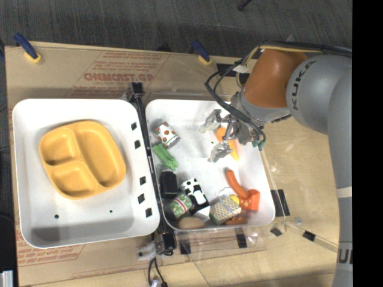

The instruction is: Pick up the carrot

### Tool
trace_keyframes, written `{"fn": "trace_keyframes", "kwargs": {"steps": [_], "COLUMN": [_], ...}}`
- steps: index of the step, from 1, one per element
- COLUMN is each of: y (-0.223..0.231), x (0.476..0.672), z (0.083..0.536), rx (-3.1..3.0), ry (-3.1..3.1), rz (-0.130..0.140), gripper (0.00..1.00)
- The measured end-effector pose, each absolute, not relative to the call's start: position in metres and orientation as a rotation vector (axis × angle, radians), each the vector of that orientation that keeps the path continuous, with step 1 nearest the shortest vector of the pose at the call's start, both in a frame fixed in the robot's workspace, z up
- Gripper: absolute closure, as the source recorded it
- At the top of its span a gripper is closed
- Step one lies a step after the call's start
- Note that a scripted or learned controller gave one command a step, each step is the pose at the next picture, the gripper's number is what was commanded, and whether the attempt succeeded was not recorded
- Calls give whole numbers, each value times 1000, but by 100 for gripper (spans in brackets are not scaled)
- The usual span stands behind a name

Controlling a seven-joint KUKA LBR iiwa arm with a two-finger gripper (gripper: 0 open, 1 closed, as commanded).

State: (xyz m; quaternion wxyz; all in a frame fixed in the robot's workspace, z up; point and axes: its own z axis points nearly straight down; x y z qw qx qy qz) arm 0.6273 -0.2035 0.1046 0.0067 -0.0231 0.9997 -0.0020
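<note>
Gripper (216, 137) low over the upper right of the right bin (185, 109), fingers spread apart, nothing between them. Carrot (230, 141) just right of the fingers, near the bin's right wall. Yellow divided tray (82, 158) in the left bin (36, 220).

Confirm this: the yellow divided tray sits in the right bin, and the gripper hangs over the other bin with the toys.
Wrong on one point. The camera view shows the yellow tray in the left bin, not the right. The rest holds: the gripper hangs over the other bin, which holds the toys, with something orange right by its fingers.
</note>
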Motion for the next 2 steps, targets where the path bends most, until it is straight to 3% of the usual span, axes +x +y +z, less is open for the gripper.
{"fn": "trace_keyframes", "kwargs": {"steps": [1,2], "y": [-203,-203], "x": [630,630], "z": [116,116], "rx": [-77,-78], "ry": [3115,3116], "rz": [-13,-12], "gripper": [100,0]}}
